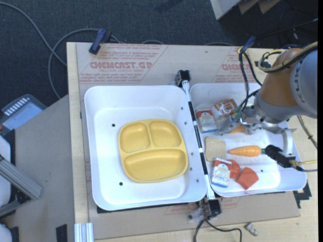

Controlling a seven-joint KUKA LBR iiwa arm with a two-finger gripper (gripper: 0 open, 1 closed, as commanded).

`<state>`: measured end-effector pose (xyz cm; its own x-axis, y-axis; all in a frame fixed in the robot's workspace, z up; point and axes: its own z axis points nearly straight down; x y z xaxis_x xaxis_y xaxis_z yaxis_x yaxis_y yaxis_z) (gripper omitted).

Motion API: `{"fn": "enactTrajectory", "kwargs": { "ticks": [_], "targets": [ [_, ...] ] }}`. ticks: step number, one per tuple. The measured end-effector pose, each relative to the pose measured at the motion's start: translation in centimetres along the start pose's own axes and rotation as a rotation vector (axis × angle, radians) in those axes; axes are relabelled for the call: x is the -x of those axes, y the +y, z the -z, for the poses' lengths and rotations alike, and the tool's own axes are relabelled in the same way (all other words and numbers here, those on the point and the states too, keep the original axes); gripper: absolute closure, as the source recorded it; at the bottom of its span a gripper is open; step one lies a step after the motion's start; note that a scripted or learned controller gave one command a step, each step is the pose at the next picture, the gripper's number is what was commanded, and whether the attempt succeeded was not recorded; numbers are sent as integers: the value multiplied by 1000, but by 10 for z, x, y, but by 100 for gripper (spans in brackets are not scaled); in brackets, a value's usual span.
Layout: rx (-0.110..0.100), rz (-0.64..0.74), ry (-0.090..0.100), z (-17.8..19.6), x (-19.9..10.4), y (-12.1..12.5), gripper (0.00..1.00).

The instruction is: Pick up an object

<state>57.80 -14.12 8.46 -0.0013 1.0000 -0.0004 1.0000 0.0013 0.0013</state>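
Bench (126, 64) with a brown printed board on top fills most of what we see from above, and two shallow white bins sit on it side by side, their inner rims touching.

Left bin (101, 110) is the bigger one. It holds a yellow plate (151, 150) with three compartments, two small ones at the back and one long one in front, lying flat near the bin's middle.

Right bin (282, 180) holds the loose things to be picked. The grey arm (298, 84) with its orange band reaches in from the right and bends down over the back half of this bin. The gripper (243, 122) sits low among the items there; we cannot tell how wide it stands or whether it has hold of anything.

Just in front of the gripper lies a carrot (245, 150), orange, smooth and tapered, on its side with the thin end pointing left. Left of the carrot is a pale tan block (214, 147). Nearer the front rim, a red and white carton (220, 173) lies beside a plain red block (247, 178). At the back, two small orange and white packets (224, 107) lie close together, left of the gripper. A small orange piece (234, 130) shows right at the gripper's lower edge.
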Motion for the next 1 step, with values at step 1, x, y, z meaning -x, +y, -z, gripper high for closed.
{"fn": "enactTrajectory", "kwargs": {
  "ticks": [1],
  "targets": [
    [-1, 0, 0, 0, -18, 41, 0]
  ]
}}
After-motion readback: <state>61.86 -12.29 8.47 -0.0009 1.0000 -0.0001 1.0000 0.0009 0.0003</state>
